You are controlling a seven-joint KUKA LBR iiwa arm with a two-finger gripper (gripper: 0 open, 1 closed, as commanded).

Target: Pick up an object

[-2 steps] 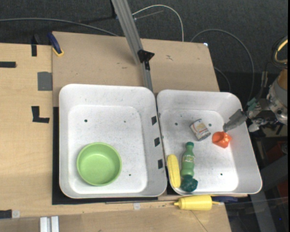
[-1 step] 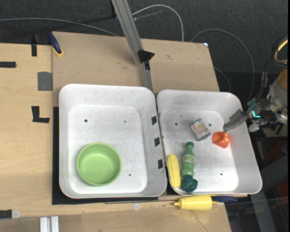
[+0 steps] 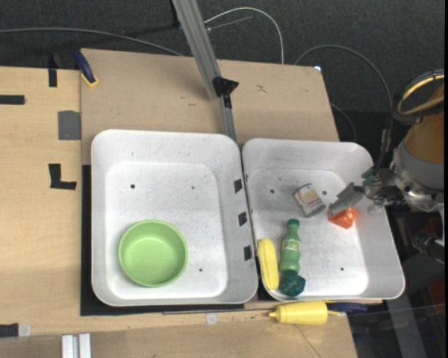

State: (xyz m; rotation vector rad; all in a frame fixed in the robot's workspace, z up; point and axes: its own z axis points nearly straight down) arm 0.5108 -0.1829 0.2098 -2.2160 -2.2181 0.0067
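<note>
The right bin (image 3: 373, 274) holds several objects. A small white and tan box (image 3: 308, 198) lies near its middle, and a small orange piece (image 3: 345, 218) lies to the right of the box. A green bottle (image 3: 290, 247) and a yellow corn cob (image 3: 267, 262) lie side by side near the front, with a dark teal lump (image 3: 291, 283) at the bottle's foot. My gripper (image 3: 345, 201) reaches in from the right and hangs just above the orange piece, close to the box. Whether it touches the piece I cannot tell.
A green bowl (image 3: 153, 252) sits in the front left of the left bin (image 3: 104, 200). A yellow bottle (image 3: 302, 313) lies on the bench just outside the right bin's front rim. A grey pole (image 3: 201, 39) slants up behind the bins.
</note>
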